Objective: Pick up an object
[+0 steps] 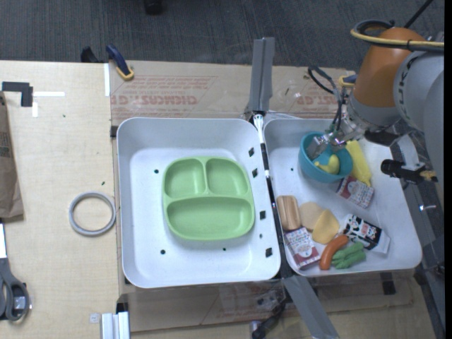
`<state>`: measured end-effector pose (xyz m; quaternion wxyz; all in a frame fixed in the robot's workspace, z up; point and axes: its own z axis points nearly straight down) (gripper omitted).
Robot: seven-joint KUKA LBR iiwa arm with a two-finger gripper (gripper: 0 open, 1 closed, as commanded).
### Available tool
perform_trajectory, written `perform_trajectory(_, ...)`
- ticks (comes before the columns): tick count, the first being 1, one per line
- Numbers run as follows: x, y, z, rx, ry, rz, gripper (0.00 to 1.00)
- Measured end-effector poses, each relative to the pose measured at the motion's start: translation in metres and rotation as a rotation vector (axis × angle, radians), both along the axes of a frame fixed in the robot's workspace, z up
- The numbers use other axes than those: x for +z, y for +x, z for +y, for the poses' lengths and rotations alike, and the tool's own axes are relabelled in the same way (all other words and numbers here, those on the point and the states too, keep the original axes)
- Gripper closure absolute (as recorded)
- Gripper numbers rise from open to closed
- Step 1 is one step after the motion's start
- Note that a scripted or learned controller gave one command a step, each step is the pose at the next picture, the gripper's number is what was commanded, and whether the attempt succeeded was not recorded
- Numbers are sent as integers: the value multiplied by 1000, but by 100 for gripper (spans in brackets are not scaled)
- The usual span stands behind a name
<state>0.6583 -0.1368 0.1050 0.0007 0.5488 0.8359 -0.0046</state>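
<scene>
The right bin [405,210] holds several small things. A blue bowl [319,168] with a yellow toy [329,164] inside sits near its back. My gripper [330,143] hangs over the bowl's back rim, reaching down from the grey and orange arm [385,76]. Right of the bowl lies a yellow banana-like piece [359,161], with a small carton [357,192] in front of it. Nearer the front lie a tan bread piece [288,211], a yellow wedge [324,224], an orange carrot [332,253] with green leaves [350,256], and two printed packets [364,233] [301,246].
A green divided plate [208,198] lies in the left bin [134,189]. On the bench to the left are a grey tape ring [92,212], scissors [11,296], a brown bag [8,168] and a blue clamp [120,61].
</scene>
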Motion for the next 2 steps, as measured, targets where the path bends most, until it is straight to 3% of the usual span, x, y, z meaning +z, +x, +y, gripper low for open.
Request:
perform_trajectory(1, 1, 4, -15, -164, 13, -2, 0)
perform_trajectory(2, -7, -20, -23, -138, 12, -15, 0)
